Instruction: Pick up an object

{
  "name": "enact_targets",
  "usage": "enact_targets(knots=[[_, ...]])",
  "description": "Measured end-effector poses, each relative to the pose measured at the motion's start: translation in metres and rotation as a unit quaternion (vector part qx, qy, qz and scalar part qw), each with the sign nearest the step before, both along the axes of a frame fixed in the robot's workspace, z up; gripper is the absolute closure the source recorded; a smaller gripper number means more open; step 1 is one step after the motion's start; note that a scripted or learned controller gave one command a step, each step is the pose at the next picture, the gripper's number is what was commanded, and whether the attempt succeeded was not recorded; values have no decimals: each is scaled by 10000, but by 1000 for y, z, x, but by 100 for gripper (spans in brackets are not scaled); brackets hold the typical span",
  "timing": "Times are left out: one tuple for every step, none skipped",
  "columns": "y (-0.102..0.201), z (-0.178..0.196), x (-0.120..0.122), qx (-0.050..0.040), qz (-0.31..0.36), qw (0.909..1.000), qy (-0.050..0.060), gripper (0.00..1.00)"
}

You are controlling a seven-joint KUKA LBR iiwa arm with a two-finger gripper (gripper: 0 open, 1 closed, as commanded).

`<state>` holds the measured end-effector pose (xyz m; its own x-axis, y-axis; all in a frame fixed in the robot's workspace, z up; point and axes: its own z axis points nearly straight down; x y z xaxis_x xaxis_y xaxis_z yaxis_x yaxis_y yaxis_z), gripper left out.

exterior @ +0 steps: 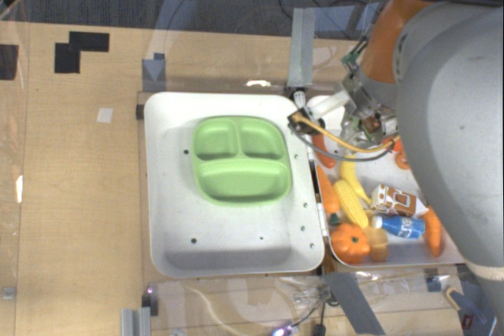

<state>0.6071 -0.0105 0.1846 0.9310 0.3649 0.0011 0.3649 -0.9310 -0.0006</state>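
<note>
— Where do we see the arm (449, 90)?
— It comes in from the right and covers much of the right bin (394, 257). Its gripper (364, 122) sits over that bin's far end; we cannot tell how its fingers stand.
— And the things to pick?
— We see them heaped in the right bin's near end: a corn cob (352, 202), a small orange pumpkin (350, 241), a blue can (403, 227), a carrot (433, 232) and a brown-and-white packet (392, 201).
— The left bin (169, 240)?
— It bears a green divided plate (239, 160), lying flat near its middle.
</note>
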Motion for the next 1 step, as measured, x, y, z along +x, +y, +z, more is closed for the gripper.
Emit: enact_targets(knots=[[-52,62,-60,-5,2587,9660,-11,100]])
